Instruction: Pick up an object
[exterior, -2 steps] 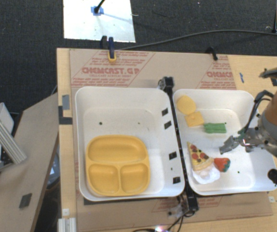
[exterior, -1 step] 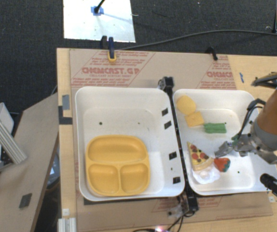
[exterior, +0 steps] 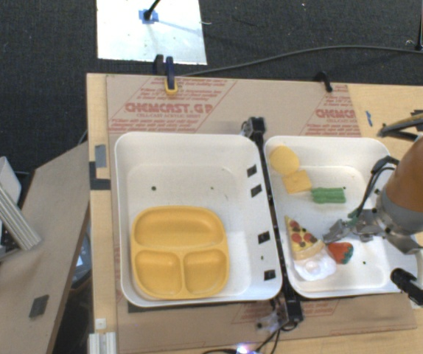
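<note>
Just below jaws (exterior: 342, 231), red toy (exterior: 341, 252)

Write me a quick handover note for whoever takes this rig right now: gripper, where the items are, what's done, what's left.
Gripper: low in the right bin, beside the red toy; nothing seen between its fingers.
Right bin: red toy, pizza slice, white piece, green piece, two yellow pieces.
Left bin: yellow divided tray.
Done: arm is down among the items.
Left: grasp one and lift.

Open floor above yellow tray (exterior: 180, 251); crowded right bin (exterior: 359, 150).
</note>
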